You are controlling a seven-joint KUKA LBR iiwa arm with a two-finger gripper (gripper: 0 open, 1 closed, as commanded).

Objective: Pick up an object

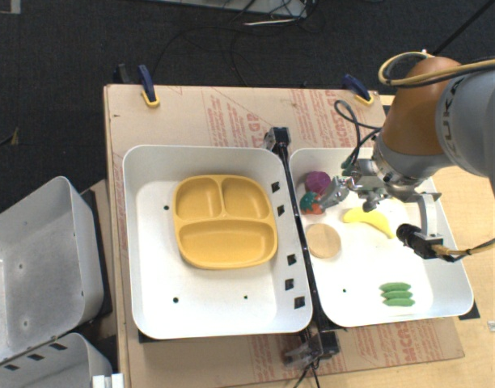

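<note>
A dark carpeted floor crossed by cables surrounds a cardboard-covered bench [231,120], on which two shallow white bins are set side by side. In the camera view, the left bin [150,297] is seen to hold a yellow divided tray [226,221], which lies near the bin's middle with bare white floor left all round it. The right bin [442,293] carries the loose things: a purple object [317,181] and a small red-and-teal piece [311,204] close against the divider wall, a round tan disc [323,241] just below them, a yellow banana [369,221] near the centre, and green pea pods [396,293] lying well apart toward the near corner. The arm is reached in from the right, and the gripper [353,186] is placed low over the upper part of the right bin, between the purple object and the banana. Whether it is closed or released cannot be told from this slant, and nothing is seen to be held. The task is therefore judged not yet done: every object rests on the bin floor, and a grasp and a lift remain. Open floor is offered around the pea pods and the banana, whereas the purple object and the red-and-teal piece are crowded by the divider, where little room would be left on that side.
</note>
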